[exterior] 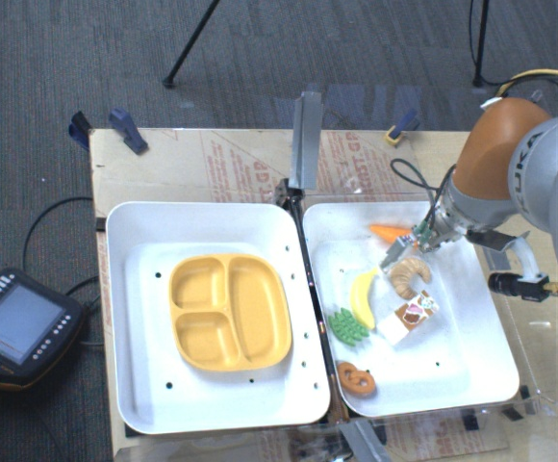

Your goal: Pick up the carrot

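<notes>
The orange carrot [390,231] lies in the right bin [471,373], near its back wall. My gripper [406,248] reaches in from the right and hovers just in front of and to the right of the carrot, above a tan croissant [410,274]. Its fingers look spread, with nothing between them. The carrot's right end is partly hidden by the gripper.
The right bin also holds a yellow banana [362,297], a green leafy toy [348,326], a white snack box [407,317] and a brown pretzel [357,379]. A yellow divided plate [229,312] sits in the left bin [135,248].
</notes>
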`<control>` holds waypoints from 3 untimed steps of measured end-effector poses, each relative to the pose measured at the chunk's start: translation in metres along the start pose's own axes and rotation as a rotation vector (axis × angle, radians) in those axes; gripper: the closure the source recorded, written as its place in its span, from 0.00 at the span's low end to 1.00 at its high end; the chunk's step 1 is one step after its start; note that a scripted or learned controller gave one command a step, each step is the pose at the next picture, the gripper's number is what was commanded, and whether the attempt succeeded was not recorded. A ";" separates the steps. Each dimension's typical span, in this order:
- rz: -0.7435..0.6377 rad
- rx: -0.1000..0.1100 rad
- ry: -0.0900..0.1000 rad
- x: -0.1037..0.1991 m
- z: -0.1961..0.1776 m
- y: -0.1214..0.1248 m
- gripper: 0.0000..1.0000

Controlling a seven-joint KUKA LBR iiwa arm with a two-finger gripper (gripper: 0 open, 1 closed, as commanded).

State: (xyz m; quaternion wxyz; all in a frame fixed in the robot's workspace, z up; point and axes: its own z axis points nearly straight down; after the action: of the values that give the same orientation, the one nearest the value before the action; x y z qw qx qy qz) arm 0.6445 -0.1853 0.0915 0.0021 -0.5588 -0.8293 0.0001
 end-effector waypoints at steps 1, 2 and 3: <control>0.001 -0.005 -0.005 -0.001 -0.010 0.001 1.00; 0.744 0.003 0.001 0.054 0.005 -0.003 1.00; 0.327 -0.008 -0.004 0.105 -0.113 0.028 1.00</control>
State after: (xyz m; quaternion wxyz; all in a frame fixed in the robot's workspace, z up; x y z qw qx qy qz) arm 0.6313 -0.0780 0.2046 -0.0019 -0.6865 -0.7272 -0.0018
